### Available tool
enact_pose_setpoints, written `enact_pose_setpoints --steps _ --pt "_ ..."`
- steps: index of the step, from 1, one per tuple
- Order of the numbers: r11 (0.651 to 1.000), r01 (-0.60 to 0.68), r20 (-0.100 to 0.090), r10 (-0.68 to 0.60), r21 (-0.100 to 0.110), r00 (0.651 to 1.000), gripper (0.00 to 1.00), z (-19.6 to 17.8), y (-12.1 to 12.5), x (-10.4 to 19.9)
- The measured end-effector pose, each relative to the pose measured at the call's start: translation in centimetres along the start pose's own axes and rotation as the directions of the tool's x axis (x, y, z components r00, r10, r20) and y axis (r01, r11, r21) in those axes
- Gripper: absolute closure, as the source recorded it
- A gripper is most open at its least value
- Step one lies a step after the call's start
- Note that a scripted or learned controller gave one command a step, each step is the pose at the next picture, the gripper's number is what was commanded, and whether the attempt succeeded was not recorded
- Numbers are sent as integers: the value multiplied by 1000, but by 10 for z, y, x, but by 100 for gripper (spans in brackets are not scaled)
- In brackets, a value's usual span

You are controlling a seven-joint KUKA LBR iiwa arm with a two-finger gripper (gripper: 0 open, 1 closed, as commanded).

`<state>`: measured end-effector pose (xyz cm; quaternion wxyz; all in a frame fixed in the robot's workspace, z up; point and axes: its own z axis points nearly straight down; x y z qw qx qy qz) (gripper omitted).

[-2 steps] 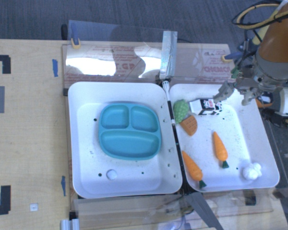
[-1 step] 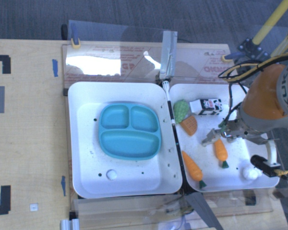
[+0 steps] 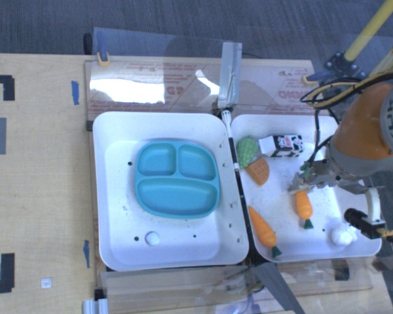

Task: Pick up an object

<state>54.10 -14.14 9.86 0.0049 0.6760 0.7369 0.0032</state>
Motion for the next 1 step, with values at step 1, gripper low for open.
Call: enact_pose_setpoints --steps 1 --pt "997 79 -2 -79 0 997 100 -119 41 55"
